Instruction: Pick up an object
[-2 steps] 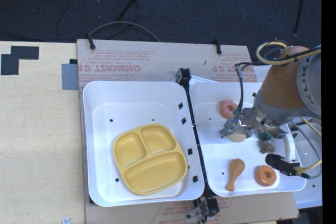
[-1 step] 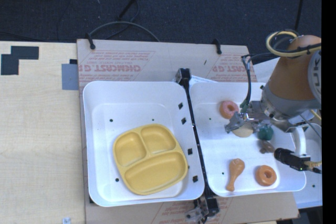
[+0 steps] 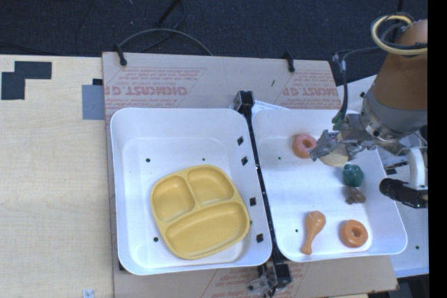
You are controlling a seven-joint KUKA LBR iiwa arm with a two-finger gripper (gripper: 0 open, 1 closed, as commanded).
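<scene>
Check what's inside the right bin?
Right bin holds a pink donut, orange donut, drumstick, teal piece and a brown bit. The end effector covers a pale item.

Two white bins are counted: a left bin (image 3: 129,150) and a right bin (image 3: 286,234). One yellow divided tray (image 3: 200,210) is seen. Two doughnuts are counted, one pink (image 3: 303,145), one orange (image 3: 353,234). One drumstick (image 3: 312,230), one teal object (image 3: 353,174) and one small brown object (image 3: 355,196) are counted.
</scene>
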